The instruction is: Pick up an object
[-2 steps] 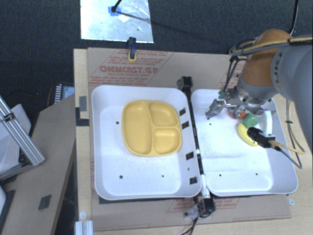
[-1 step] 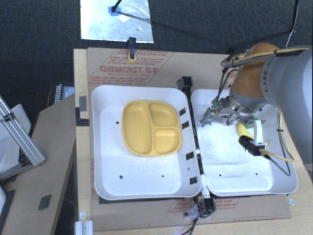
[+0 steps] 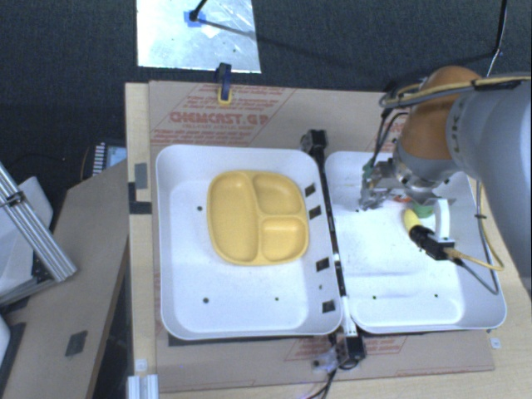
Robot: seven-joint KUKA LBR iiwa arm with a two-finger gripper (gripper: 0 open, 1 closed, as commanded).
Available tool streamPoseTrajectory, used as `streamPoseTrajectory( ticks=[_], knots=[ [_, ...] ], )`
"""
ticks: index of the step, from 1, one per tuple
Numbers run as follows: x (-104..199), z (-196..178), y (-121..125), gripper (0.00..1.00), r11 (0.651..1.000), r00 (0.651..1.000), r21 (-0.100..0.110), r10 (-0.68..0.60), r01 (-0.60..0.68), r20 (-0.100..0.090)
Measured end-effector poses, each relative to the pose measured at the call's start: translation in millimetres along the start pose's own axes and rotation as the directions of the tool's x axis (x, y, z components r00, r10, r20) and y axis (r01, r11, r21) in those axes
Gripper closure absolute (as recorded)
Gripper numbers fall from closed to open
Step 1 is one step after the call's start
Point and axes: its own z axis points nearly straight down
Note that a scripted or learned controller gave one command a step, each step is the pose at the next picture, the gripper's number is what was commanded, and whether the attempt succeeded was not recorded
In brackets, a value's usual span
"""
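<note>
Yellow plastic with three compartments — the plate (image 3: 256, 217) lies flat in the middle of the left bin (image 3: 179, 248), the plainest thing to pick. The gripper (image 3: 368, 191) hangs low over the upper left part of the right bin (image 3: 399, 306), across the two bins' adjoining walls from the plate and clear of it. Whether it is open or closed I cannot tell. I judge the approach step in hand. Next comes a crossing to the left bin and a descent onto the plate's rim or a divider — the only raised edges.

The divided plate (image 3: 256, 217) is plain yellow; the left bin (image 3: 179, 252) and right bin (image 3: 399, 299) are white.
</note>
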Motion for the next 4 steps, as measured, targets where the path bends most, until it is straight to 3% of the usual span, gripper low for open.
streamPoseTrajectory(
  ticks=[3,4],
  knots=[
    [1.9,-147.2,13.6,1.0,1.0,1.0,-0.004,-0.003,0.003,0.0],
    [47.3,-151.3,-0.9,1.0,1.0,1.0,0.001,-0.006,0.006,-0.002]
  ],
)
